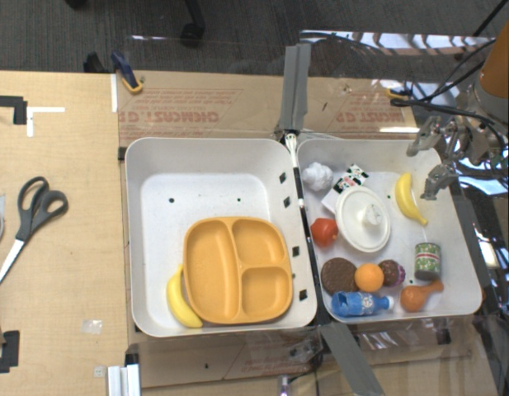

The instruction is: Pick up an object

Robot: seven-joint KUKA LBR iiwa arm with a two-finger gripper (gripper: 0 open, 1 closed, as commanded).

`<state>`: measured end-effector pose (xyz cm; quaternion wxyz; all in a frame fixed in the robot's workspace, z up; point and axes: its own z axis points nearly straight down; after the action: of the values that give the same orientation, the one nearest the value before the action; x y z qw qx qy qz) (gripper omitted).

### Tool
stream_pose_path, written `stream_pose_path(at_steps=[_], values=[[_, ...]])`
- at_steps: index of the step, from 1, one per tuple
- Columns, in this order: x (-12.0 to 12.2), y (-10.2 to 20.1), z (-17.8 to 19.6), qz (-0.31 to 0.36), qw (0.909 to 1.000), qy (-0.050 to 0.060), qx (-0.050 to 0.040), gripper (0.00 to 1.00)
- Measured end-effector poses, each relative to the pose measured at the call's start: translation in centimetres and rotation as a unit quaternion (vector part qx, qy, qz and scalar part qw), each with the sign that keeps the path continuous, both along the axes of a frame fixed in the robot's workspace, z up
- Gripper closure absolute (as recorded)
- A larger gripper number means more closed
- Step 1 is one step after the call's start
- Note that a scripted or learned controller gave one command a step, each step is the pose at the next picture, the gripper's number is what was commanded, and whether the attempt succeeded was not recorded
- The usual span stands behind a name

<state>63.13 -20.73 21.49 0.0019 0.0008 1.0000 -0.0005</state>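
gripper of mine poised over the far right corner of the right bin, fingers apart with nothing between them. banana lies just left of my fingertips, beside the white lidded bowl; orange divided tray rests in the left bin.
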Motion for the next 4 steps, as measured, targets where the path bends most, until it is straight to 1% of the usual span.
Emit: stream_pose_path(at_steps=[1, 2, 3, 4], values=[[0.7, -1.4, -12.0, -0.049, 0.9988, -0.002, -0.0002, 0.0], [1.0, -1.2, -10.9, -0.047, 0.9989, -0.005, -0.0016, 1.0], [1.2, -1.5, 4.4, -0.154, 0.9881, -0.002, 0.0, 1.0], [1.2, -1.4, 4.3, -0.154, 0.9881, -0.001, 0.0002, 0.0]])
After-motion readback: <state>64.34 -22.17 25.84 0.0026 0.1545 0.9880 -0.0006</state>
